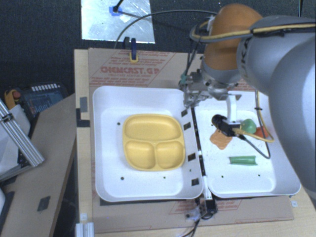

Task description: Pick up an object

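My gripper (190, 98) hangs below the orange wrist band, over the back end of the divider between the two bins. In the right bin (256, 184) lie an orange flat piece (220, 140), a round green item (249, 126), a small red item (262, 132) beside it, and a green stick (243, 159) lying flat nearer the front. All of these sit to the right of the gripper and nearer the front, and nothing shows in its grasp.
A yellow divided plate (152, 141) lies in the middle of the left bin (106, 181). The grey arm covers the right bin's back right corner. A yellow clamp (133, 51) stands behind the bins on the cardboard.
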Motion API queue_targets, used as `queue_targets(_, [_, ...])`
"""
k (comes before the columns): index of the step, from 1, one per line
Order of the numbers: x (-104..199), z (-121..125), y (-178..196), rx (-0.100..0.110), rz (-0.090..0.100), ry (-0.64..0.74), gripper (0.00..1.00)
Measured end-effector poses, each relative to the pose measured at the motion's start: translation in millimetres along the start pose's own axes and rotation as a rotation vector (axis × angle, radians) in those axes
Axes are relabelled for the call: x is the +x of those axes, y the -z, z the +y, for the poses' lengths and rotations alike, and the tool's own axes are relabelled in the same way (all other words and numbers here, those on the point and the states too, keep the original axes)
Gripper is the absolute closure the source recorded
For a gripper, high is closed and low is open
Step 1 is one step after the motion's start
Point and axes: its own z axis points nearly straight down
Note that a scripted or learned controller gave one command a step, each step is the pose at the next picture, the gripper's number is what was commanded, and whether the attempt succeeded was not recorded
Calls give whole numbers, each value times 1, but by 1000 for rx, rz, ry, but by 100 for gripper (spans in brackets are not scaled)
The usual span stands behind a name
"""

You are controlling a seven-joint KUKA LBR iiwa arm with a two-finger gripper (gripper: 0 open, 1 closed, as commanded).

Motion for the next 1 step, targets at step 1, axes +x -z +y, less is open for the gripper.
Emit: queue_targets(1, [61,-3,10,-1,1,1,100])
